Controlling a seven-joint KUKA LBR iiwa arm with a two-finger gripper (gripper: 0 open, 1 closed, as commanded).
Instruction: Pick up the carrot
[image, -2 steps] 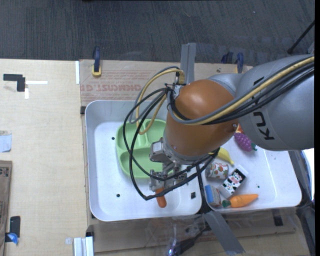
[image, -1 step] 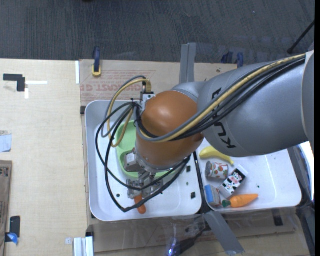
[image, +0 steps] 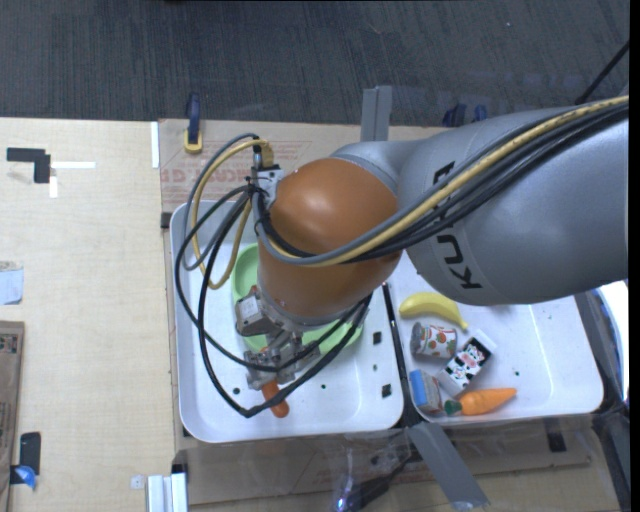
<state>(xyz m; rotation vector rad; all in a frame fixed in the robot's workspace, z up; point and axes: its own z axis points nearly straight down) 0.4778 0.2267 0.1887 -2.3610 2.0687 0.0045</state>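
Two shallow white bins lie under me. My two-finger gripper (image: 268, 378) hangs low in the left white bin (image: 340, 415), near a green plate (image: 243, 275); a small orange-red object (image: 279, 407) sits just at its tip, and I cannot tell its state. The orange plastic carrot with a green top (image: 485, 401) lies in the right white bin (image: 575, 385), toward three o'clock of my gripper, its long axis running roughly nine to three. I judge I must cross over.

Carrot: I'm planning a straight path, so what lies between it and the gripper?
In the camera view: the left bin floor, the bins' adjoining rims, then a blue packet beside the carrot.
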